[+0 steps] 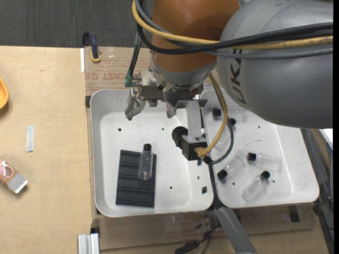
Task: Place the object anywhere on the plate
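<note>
We see the vial [145, 163] lying across the dark ribbed plate [135, 187] in the left bin [100, 157], so the placing looks done. The jaws [152, 108] hang above the bin, spread open, holding nothing, clear of the vial.

Tan bench [47, 194] with two white bins [106, 194], a small packet [11, 177], a strip [30, 139].

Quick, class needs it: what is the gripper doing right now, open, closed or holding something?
Gripper: open, fingers spread with nothing between them, above the left bin; the vial lies on the black plate.
</note>
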`<state>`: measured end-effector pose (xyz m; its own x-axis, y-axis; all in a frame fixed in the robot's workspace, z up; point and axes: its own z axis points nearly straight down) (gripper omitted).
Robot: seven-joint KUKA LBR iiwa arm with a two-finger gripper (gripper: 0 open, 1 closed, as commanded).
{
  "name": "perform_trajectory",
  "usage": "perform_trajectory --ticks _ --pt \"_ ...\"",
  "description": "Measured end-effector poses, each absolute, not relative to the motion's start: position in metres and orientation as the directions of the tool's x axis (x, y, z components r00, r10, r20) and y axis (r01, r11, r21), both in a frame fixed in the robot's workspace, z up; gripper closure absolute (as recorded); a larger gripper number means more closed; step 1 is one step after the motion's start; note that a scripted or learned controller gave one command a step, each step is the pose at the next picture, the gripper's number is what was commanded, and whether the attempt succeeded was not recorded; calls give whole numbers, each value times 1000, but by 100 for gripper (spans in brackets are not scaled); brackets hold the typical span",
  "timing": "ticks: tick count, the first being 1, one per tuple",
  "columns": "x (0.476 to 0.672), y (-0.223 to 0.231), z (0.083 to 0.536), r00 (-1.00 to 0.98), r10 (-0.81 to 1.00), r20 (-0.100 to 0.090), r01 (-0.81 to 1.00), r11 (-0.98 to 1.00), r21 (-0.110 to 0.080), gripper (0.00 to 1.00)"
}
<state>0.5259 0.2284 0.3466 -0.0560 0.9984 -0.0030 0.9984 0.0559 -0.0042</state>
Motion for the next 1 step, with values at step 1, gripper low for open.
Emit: perform_trajectory --ticks 1 --pt "526 228 347 -56 998 -3 998 56 -4 0"
